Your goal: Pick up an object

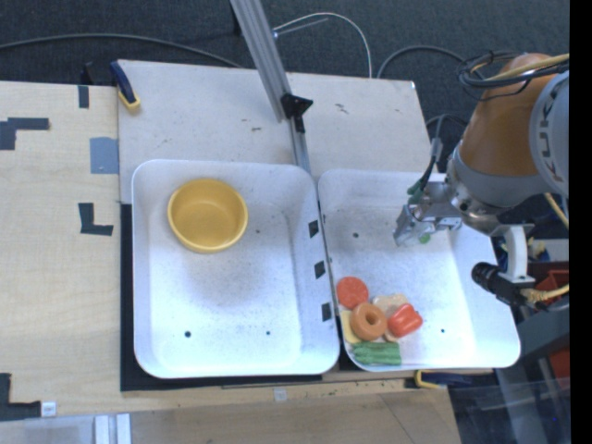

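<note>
the gripper (413, 229) hovers over the right bin (481, 340), apparently on approach; whether it is apart or together cannot be told. the toy food pile (377, 322) lies near the bin's front-left corner, so the next move calls for reaching there and descending.

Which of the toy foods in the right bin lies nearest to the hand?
The red round slice: it lies at the top of the pile, closest to the hand.
</note>
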You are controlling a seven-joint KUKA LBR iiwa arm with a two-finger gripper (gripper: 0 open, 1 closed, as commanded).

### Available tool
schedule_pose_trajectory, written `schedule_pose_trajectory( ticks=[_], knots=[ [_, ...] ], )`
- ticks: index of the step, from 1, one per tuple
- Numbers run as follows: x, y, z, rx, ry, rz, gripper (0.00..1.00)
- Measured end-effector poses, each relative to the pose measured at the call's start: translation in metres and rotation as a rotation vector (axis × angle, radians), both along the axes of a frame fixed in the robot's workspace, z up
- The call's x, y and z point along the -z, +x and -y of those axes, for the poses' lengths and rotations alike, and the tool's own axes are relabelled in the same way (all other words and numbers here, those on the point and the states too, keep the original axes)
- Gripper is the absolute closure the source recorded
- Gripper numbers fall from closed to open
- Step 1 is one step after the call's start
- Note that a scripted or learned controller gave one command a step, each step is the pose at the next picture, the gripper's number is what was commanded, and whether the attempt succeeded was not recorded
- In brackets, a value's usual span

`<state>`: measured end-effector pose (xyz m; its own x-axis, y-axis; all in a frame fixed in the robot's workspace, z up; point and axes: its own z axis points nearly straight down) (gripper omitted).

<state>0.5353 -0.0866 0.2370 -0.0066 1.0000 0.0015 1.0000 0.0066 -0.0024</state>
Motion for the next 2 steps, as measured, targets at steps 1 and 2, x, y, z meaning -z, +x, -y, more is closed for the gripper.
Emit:
schedule_pose_trajectory(
  ticks=[1, 2],
  knots=[
    [0.004, 0.0, -0.064, -0.001, 0.001, 0.0, 1.0],
    [0.001, -0.001, -0.125, -0.002, 0.0, 0.0, 1.0]
  ],
)
